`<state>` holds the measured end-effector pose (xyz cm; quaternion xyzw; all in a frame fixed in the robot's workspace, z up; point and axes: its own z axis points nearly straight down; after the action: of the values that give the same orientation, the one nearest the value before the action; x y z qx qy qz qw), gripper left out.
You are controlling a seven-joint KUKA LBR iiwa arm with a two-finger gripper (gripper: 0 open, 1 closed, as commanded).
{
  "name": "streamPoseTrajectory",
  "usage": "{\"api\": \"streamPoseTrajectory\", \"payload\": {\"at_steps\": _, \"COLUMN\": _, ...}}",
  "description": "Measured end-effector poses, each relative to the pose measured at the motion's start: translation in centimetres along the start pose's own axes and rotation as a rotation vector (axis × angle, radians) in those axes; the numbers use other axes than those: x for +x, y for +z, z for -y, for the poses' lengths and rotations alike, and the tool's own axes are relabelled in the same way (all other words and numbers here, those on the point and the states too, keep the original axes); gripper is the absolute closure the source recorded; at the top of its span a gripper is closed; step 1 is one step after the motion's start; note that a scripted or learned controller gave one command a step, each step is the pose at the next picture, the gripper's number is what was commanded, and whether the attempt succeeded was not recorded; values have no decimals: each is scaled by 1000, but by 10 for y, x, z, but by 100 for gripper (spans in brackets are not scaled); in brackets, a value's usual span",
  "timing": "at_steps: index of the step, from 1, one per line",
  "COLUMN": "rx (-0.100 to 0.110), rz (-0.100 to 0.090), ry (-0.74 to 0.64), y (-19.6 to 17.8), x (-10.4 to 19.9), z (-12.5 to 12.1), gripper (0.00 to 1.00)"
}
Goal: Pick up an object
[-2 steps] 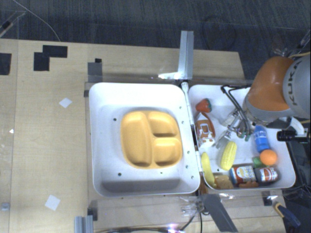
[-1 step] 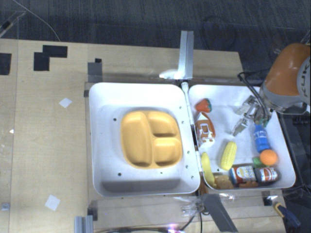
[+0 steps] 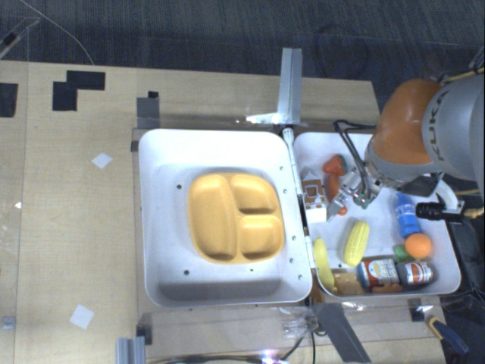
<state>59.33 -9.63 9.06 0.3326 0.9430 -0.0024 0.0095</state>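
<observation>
Reaching in from three o'clock, the grey arm (image 3: 447, 127) hangs its claw (image 3: 355, 192) low over the right bin (image 3: 455, 279), near that bin's ten o'clock corner. Whether the claw is wide or narrow I cannot tell. At its six o'clock lies a corn cob (image 3: 356, 242); at four o'clock a blue bottle (image 3: 407, 217) and an orange (image 3: 417, 246). The left bin (image 3: 163, 226) holds a yellow divided tray (image 3: 235, 217).

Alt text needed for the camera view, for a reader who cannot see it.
A grey arm's claw hangs low in the right bin above an ear of corn, a banana, an orange and a can. The left bin holds a yellow divided tray.
</observation>
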Motion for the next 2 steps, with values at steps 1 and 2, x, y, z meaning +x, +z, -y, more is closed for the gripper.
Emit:
{"api": "streamPoseTrajectory", "payload": {"at_steps": 1, "rx": 2, "rz": -11, "ry": -141, "y": -12, "x": -15, "z": -9, "gripper": 0}}
{"api": "streamPoseTrajectory", "payload": {"at_steps": 2, "rx": 1, "rz": -9, "ry": 46, "y": 3, "x": -40, "z": -26, "gripper": 0}}
